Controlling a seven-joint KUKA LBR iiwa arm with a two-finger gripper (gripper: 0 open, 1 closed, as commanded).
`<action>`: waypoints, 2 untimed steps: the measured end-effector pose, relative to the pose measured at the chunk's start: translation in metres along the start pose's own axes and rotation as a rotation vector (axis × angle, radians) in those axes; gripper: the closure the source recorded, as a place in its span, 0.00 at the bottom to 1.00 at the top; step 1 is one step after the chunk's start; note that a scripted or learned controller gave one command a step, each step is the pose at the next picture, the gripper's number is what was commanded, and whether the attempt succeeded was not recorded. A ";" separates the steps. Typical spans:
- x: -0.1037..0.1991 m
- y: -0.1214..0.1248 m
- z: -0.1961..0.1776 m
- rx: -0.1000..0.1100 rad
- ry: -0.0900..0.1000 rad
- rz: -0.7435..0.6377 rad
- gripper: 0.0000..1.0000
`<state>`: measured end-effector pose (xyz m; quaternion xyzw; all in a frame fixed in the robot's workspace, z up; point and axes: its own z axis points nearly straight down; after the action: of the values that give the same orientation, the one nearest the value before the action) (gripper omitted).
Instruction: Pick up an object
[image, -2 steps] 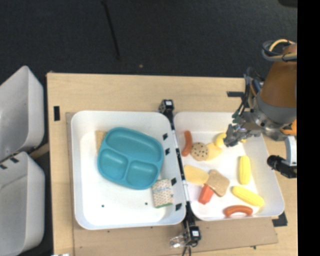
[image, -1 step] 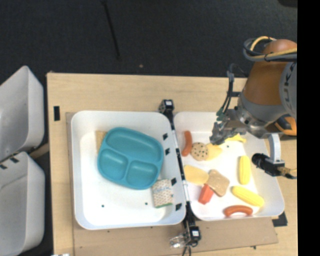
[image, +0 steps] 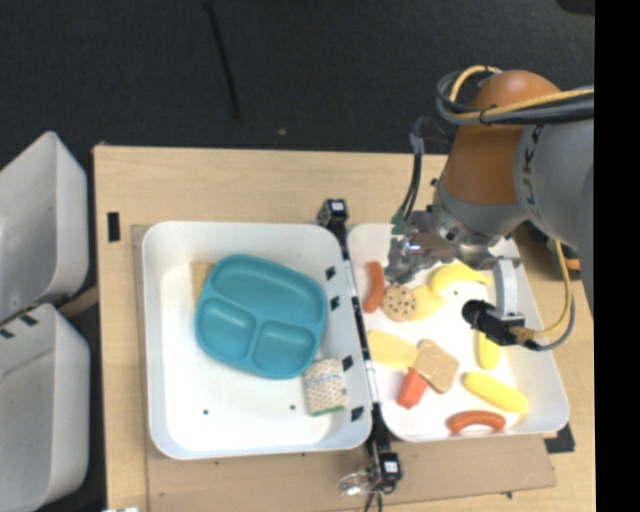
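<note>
The arm (image: 500, 150) reaches over the right bin (image: 545, 395), with the gripper (image: 403, 262) low over that bin's far left corner. Whether the fingers are spread or pressed together cannot be told; nothing is visibly pinched between them.

The likely target is the round speckled cookie (image: 400, 302), which lies just beneath the gripper, near the bin's left wall. It is a tan disc with dark spots, lying flat. An orange-red sausage piece (image: 373, 286) lies just beside it against the left wall, and a yellow piece (image: 455, 278) lies close on its other side.

To perform the step well, the gripper should probably be centred over the cookie before descent, with the fingers set so that they clear the sausage piece and the bin wall. A flat disc offers little height, so the fingers would need to reach the bin floor and close across its edges.

The left bin (image: 165, 400) holds a blue divided plate (image: 262, 315) and a small patterned block (image: 325, 386) near its right wall.
</note>
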<state>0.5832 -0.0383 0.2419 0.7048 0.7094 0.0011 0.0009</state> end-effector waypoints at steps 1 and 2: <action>0.062 -0.001 0.006 0.004 0.001 -0.001 1.00; 0.103 -0.007 -0.003 0.002 0.001 0.000 1.00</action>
<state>0.5756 0.0645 0.2451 0.7047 0.7095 0.0008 -0.0001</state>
